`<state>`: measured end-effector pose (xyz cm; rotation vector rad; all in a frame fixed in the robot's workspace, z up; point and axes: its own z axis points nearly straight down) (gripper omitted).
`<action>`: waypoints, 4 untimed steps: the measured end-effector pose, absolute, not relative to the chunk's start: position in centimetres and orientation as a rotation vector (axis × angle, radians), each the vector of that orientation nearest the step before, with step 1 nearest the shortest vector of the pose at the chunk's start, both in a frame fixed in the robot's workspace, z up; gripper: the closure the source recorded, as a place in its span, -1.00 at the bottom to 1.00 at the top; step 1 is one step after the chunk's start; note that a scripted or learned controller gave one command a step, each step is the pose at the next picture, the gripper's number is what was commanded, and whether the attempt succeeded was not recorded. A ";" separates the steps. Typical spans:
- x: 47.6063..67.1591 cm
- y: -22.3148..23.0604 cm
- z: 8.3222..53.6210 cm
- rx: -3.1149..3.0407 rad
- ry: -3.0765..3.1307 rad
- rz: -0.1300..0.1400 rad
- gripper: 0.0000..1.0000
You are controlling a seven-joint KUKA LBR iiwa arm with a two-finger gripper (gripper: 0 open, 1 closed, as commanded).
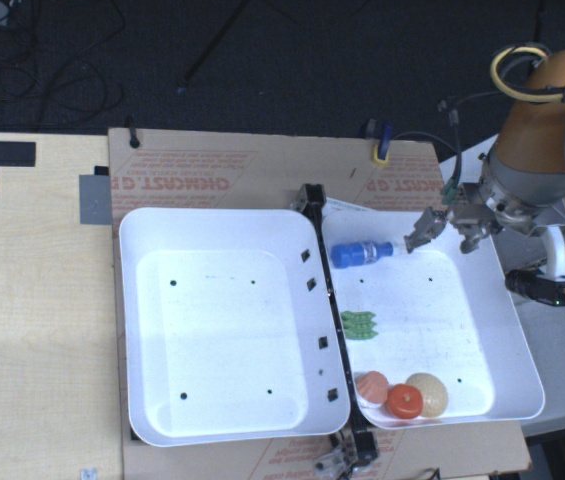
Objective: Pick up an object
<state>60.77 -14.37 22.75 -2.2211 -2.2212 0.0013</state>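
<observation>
Camera view: two white bins, arm at right.
Left bin [152,268] beside right bin [507,368]; gripper [449,231] hangs spread and empty over the right bin's far edge, near the blue bottle [359,255]; green pod [359,325] mid-bin; red tomato [404,401] at the near edge.

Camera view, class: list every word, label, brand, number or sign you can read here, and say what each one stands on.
"CHEMCAST GP": red print, upside down from this camera, on the brown sheet behind the left bin.
"GP": the end of a second such print, partly covered, on the same sheet behind the right bin.
Blue bottle: any label is too small to read.
Green, orange, pink and tan items in the right bin: no readable text.
</observation>
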 end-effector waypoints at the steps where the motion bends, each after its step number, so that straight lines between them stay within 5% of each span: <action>1: 52.9 -19.9 18.0 -2.223 -2.207 0.011 -1.00; 2: 53.4 -19.6 19.3 -2.222 -2.215 0.003 1.00; 3: 53.3 -19.6 19.2 -2.223 -2.213 0.004 -1.00; 4: 50.5 -21.6 32.6 -2.235 -2.225 -0.006 -1.00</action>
